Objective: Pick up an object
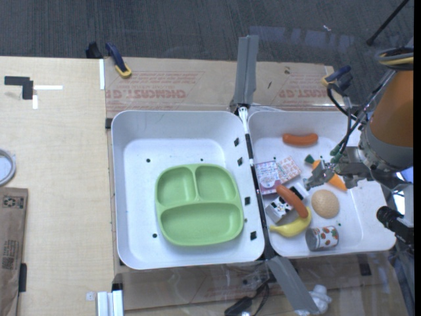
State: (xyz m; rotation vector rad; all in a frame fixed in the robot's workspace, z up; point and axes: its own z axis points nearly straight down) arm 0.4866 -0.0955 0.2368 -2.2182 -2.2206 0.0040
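Room is plentiful in the left bin (125, 176), where a green divided plate (198, 204) sits near the middle with bare floor all round. The right bin (368, 239) is crowded: a sausage (300, 137) near the far wall, a pink carton (268, 176), a second sausage (293, 200), a banana (290, 227), a tan bread roll (325, 203) and a can (322, 237) near the front rim. The gripper (327, 172) hangs by an orange carrot (335, 180); jaw state unclear. Brown paper (171, 87) behind reads "CHEMCAST GP", reversed.
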